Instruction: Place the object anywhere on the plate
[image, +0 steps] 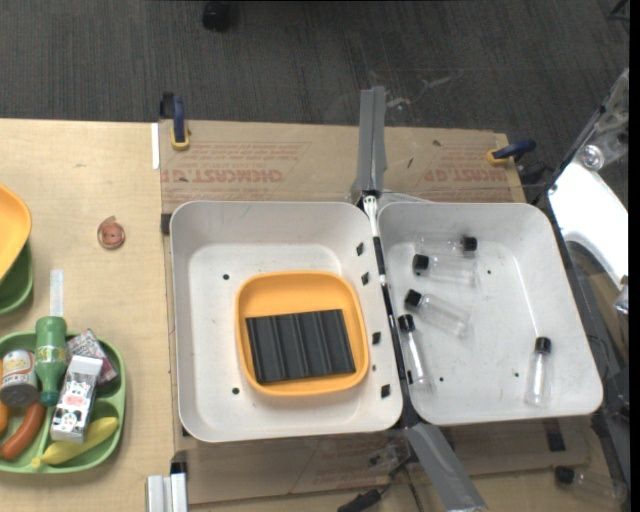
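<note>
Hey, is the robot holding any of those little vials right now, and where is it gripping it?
It cannot be told: the hand's grasp isn't visible. Five vials lie loose in the right bin.

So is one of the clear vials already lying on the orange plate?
No. The orange plate in the left bin bears a dark ridged block; the vials lie in the right bin.

Even, bright overhead light, soft shadows, mild glare on the white bins (200, 300), focus slightly soft

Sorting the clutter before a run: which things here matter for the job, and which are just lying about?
Job: vials in the right bin; orange plate in the left bin.
Lying about: green toy-food tray, clamps, cardboard.
</note>
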